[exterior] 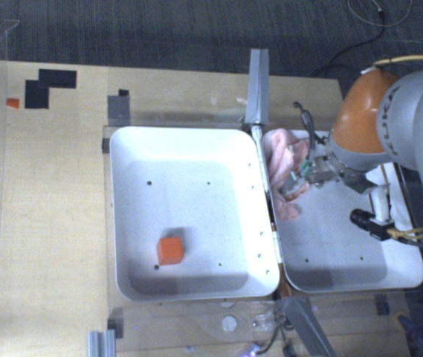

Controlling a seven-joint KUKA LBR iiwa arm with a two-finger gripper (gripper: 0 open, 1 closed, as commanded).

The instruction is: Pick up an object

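Seen from above at a slant, across a pale wooden bench (47, 236) bearing two shallow white bins side by side.

Left bin (129, 199): holding a single small orange cube (170, 251), resting on the floor toward the near left corner, well apart from every wall and from the arm.

Right bin (345, 266): holding a crumpled pink cloth (279, 162), bunched against the left wall in the far half, just beside the rim shared with the left bin.

Reaching in from the right, low over the right bin: grey arm (419, 117) with orange band (363, 117) above the wrist. Gripper (300, 181) set at the right edge of the pink cloth, touching or overlapping its folds, with pink fabric visible directly below and to the left of the tip. Open or closed state of the gripper: cannot tell, the tip being small and merged with the cloth. Cloth lifted or merely touched: likewise cannot tell.

Hanging below the wrist: a short black cylinder (366, 223) with a yellowish cable.

Standing at the far end of the seam between the bins: an upright grey metal post (258, 88).

On the bench at far left: black L-shaped marking (47, 86) and, just beside it, a small orange square (13, 103).

Beyond the bench: dark carpet with a thin looped wire (378, 10).
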